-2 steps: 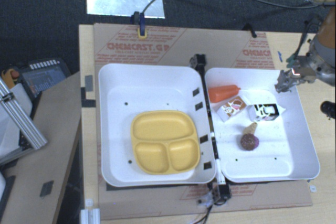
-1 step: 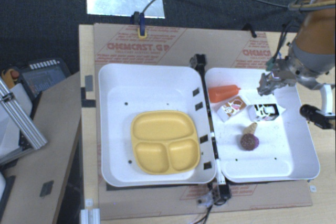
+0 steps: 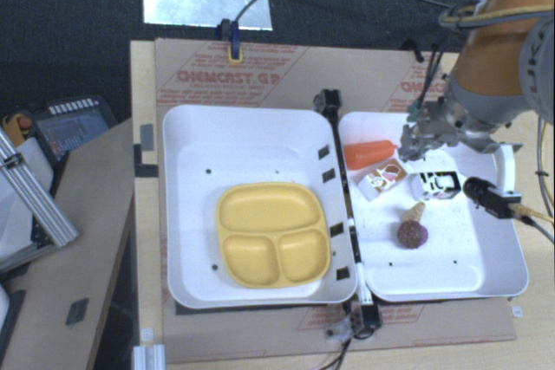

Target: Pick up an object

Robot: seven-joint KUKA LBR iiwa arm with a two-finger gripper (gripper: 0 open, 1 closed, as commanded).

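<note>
Nearest the camera, we are seeing the yellow divided tray (image 3: 273, 236) lying in the left bin (image 3: 186, 186), well apart from the action. In the right bin (image 3: 486, 273) we are watching the gripper (image 3: 414, 147) hanging over the far left part, its tip just above the orange carrot-shaped toy (image 3: 370, 153). That toy is lying with its long axis roughly across the bin, left to right, reaching leftward from the jaws toward the bin divider. We are judging it the likeliest object to pick, since it is closest to the tip. Whether the jaws are spread or pressed together we cannot tell. Just nearer the camera a small printed card (image 3: 382, 179) is lying, then a black-and-white block (image 3: 439, 184) and a purple ice-cream cone toy (image 3: 413, 230).
</note>
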